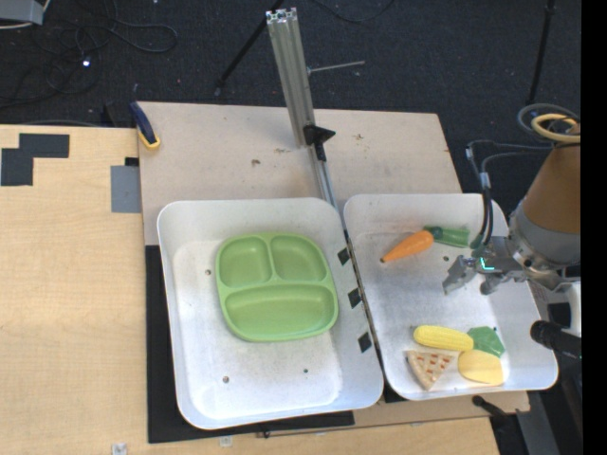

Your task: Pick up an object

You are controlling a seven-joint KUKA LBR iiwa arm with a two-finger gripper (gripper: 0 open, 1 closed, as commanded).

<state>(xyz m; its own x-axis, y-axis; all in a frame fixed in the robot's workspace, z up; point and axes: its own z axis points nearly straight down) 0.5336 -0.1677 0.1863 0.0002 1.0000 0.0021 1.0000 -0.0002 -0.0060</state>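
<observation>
Two white bins sit side by side on the counter (379,150). The left bin (190,349) holds a green divided plate (277,286), lying flat near the bin's middle, with its two small compartments on the far side and the one large compartment on the near side.

The right bin (408,292) holds the toy food. A carrot (408,245) lies in the far part of the bin, its orange body pointing left and near, its green top (450,236) toward the right. In the near right corner there is a cluster: a corn cob (442,337) lying crosswise, a pizza slice (429,367) just near of it, a yellow piece (482,368) to the right of the slice, and a green piece (487,338) touching the right end of the cob and the far side of the yellow piece.

The arm (555,207) comes in from the right over the right bin's edge. Its claw (462,278) hangs over the right middle of that bin, between the carrot on the far side and the cluster on the near side, and apart from both. A small teal light shows just right of it. The claw is dark and small here, and I cannot tell if it is released or clenched; nothing shows between its tips.

A metal post (292,74) stands on the counter beyond the bins, near the gap between them.
</observation>
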